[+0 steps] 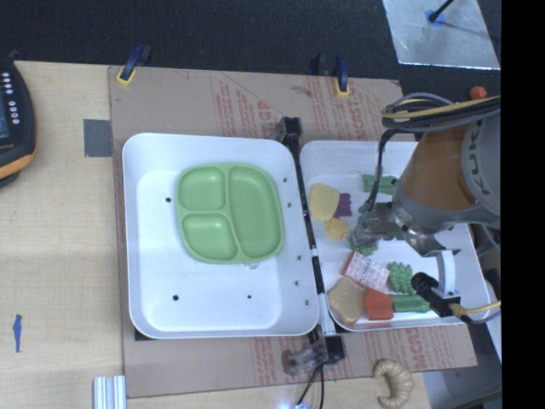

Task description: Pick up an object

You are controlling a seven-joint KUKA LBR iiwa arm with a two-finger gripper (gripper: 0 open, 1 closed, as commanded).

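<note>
Over the right bin, the tool hangs low. Yellow toys lie just to its left. Its grip state cannot be told.

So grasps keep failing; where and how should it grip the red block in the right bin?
Take the red block across its short sides, from straight above. It lies flat, hemmed by the tan piece and green piece, so only its top looks free.

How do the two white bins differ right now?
The left bin holds a single green divided plate; the right bin holds many small items, among them a yellow piece and a red block. The arm reaches over the right bin, not the left bin. Both are shallow, white and sit side by side.
</note>
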